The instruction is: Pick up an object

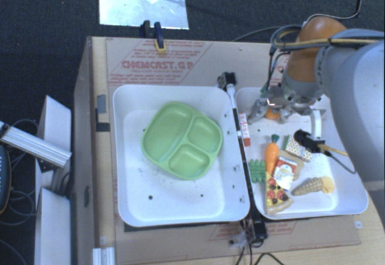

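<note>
The gripper sits low at the right bin's upper end over a small orange item; its grip can't be told. The item looks light, stiff and smooth, best pinched across its middle.

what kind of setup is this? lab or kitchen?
Most likely a robotics lab grasping rig, not a kitchen. An arm reaches over two white bins on a cardboard-topped bench; the food is toy: a carrot, a pizza slice, a cone. Loose cables lie around.
</note>
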Robot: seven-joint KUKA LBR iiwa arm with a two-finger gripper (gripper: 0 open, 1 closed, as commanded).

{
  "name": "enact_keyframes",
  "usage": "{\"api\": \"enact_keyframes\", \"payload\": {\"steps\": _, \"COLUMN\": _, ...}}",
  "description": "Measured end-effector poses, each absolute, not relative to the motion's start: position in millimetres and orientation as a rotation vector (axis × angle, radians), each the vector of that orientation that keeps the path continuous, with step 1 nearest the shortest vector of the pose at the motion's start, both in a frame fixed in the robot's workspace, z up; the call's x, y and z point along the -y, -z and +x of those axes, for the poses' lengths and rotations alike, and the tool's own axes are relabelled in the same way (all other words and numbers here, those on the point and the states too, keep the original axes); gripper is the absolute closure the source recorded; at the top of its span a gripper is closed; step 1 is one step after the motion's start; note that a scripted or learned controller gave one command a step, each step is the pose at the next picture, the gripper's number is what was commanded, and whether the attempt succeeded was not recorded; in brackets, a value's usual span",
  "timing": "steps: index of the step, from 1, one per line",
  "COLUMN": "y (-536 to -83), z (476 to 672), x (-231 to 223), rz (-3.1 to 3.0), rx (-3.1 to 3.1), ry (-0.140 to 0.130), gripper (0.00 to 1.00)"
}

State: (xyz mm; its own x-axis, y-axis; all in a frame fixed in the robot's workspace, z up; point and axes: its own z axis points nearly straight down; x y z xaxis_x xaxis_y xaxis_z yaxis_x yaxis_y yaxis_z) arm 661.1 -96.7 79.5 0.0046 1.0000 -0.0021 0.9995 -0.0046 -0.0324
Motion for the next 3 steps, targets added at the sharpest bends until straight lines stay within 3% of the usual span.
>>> {"api": "enact_keyframes", "payload": {"steps": 1, "y": -79.2, "z": 661.3, "x": 99.0, "rz": -2.208, "rx": 2.197, "ry": -0.032, "gripper": 0.00}}
{"api": "enact_keyframes", "payload": {"steps": 2, "y": -88.2, "z": 659.8, "x": 99.1, "rz": -2.199, "rx": 2.195, "ry": -0.041, "gripper": 1.00}}
{"api": "enact_keyframes", "payload": {"steps": 3, "y": -89.2, "z": 660.9, "x": 99.1, "rz": -2.201, "rx": 2.200, "ry": -0.037, "gripper": 0.00}}
